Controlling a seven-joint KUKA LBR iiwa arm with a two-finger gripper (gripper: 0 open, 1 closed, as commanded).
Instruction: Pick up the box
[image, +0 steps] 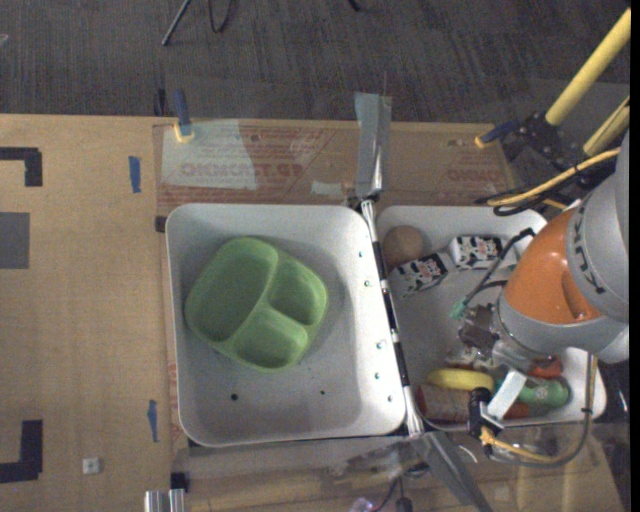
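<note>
Two small boxes with black-and-white cow patches lie in the right bin near its far side, one left of the other. My gripper hangs over the middle of that bin, below and to the right of both boxes and apart from them. The grey and orange arm covers much of the bin's right half and hides what lies beneath it.
A brown ball rests in the right bin's far left corner. A yellow banana lies over a brown item at the near side, beside red and green toys. The left bin holds a green divided plate.
</note>
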